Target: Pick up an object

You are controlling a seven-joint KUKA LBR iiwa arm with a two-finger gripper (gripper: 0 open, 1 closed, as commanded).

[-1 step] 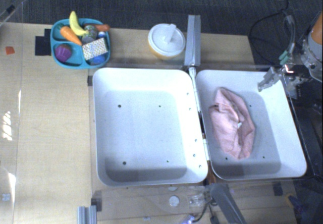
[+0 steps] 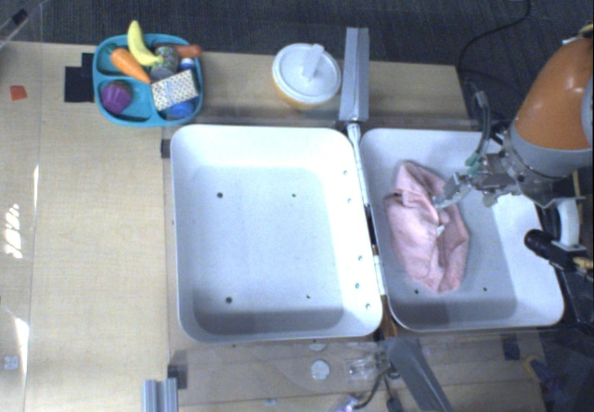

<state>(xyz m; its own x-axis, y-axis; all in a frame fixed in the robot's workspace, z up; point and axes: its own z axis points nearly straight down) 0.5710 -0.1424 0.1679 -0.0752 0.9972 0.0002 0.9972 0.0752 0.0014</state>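
Gripper [image 2: 452,192] sits in the right bin [image 2: 529,303], at the upper right edge of the pink cloth [image 2: 425,226]. Finger state: cannot tell from camera view; metal tips merge w/ cloth folds, no fabric seen clearly between them, so no hold is confirmed.

Target location: pink cloth, crumpled, left half of right bin, close to the wall shared w/ the left bin [image 2: 269,234]. Left bin adjoins; blue toy tray [image 2: 147,78] and white lidded cup [image 2: 306,74] stand on the bench beyond the bins' far edge, well apart from work area.

Step in hand (est.): close on cloth, then lift.
- Aim at a raised fold or ridge, not a flat area; flat fabric likely slips out.
- Press down enough to gather material before closing.
- Lift straight up; verify cloth hangs from tips before any travel.

Orientation: cloth long axis runs approx. far edge to near edge of bin, lower end drifting slightly toward the bin's right side. Far end broader and bunched; near end narrower, pointing to the near edge.
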